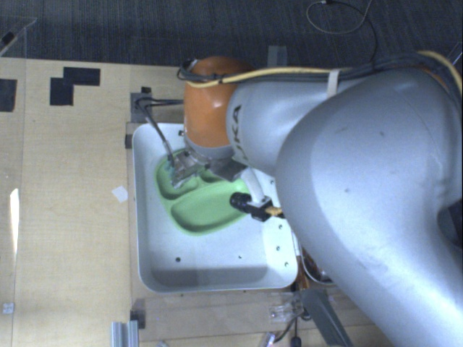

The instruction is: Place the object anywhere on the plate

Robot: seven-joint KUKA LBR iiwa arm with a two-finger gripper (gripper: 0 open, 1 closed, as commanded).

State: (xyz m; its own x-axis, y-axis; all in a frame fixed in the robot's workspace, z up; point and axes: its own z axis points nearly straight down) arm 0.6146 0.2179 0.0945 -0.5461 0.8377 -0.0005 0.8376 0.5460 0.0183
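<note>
**Arm low over the green plate**

We see a glossy light-green plastic plate (206, 210), divided into rounded compartments, lying in the shallow white bin (217, 275) at the frame's centre. The smooth grey arm (362, 172) with its orange band (206, 107) fills the right and reaches down; its metallic gripper (182, 170) sits over the plate's upper-left compartment. We cannot tell how its jaws stand, nor make out the object to be placed.

One arm (347, 165) reaches in. One white bin (210, 273) shows, holding one green plate (199, 212) that seems split into two hollows. One yellow cable (289, 72) runs along the arm, and one black cord (347, 13) lies on the floor.
</note>
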